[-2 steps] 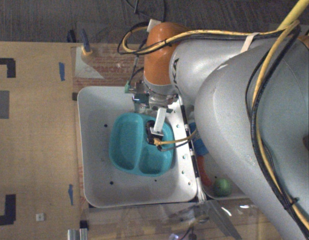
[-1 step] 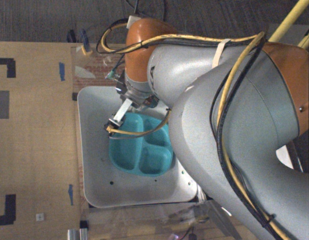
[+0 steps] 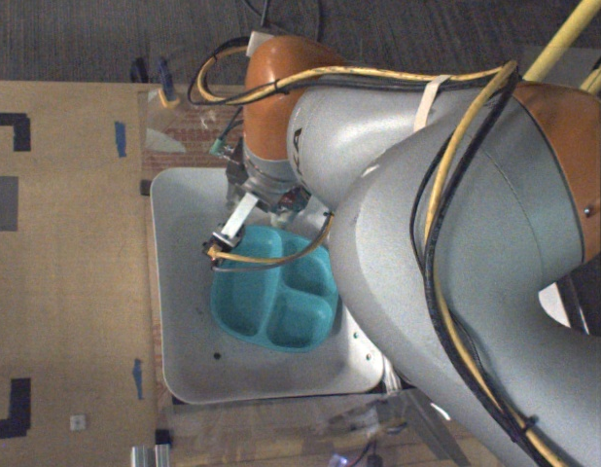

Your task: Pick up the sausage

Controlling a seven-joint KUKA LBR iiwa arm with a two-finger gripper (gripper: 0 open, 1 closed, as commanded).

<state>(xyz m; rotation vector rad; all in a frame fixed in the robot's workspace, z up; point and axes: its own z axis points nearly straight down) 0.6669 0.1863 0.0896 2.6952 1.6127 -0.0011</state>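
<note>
- The bench [image 3: 67,261] is tan board with black tape marks [image 3: 14,129] and short strips of blue tape [image 3: 120,139]; dark grey floor [image 3: 106,17] runs along the top.
- A white bin [image 3: 184,300] sits near the middle, beside the board's right edge.
- A teal divided dish [image 3: 276,300] lies flat in the bin, towards its right side.
- The grey arm [image 3: 456,212] reaches in from the right and covers the bin's right part; its orange band [image 3: 276,95] is above the bin's top edge.
- The gripper [image 3: 276,197] hangs over the dish's upper rim; open or closed, I cannot tell.
- Where the sausage lies cannot be told.
</note>
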